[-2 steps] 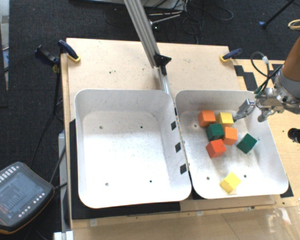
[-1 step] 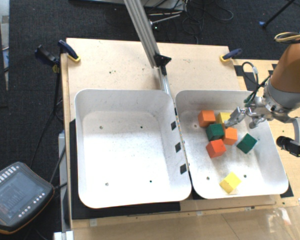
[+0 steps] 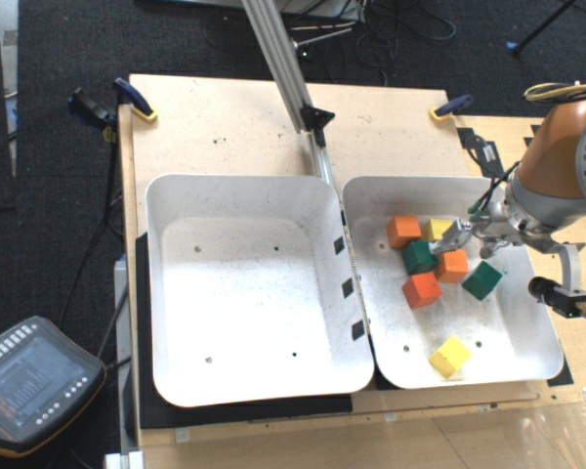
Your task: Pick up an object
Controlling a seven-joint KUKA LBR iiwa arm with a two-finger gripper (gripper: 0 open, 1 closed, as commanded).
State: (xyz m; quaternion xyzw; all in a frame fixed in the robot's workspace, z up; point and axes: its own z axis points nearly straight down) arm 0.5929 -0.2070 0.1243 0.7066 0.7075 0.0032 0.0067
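Note:
The right bin (image 3: 527, 355) holds several coloured blocks. An orange block (image 3: 404, 231) and a yellow block (image 3: 438, 229) lie at the back, with a dark green block (image 3: 419, 257) just in front of them. A small orange block (image 3: 452, 266), a red-orange block (image 3: 422, 289) and a second green block (image 3: 482, 281) sit mid-bin. Another yellow block (image 3: 450, 357) lies alone near the front. My gripper (image 3: 469, 246) hangs open over the cluster, its fingers spread just above the small orange block, with nothing held between them.
The left bin (image 3: 176, 262) stands beside the right one, their rims meeting in the middle. A slanted metal pole (image 3: 278, 52) rises from behind the bins. Clamps (image 3: 137, 101) sit at the bench's back corners. A teach pendant (image 3: 34, 384) lies at the lower left.

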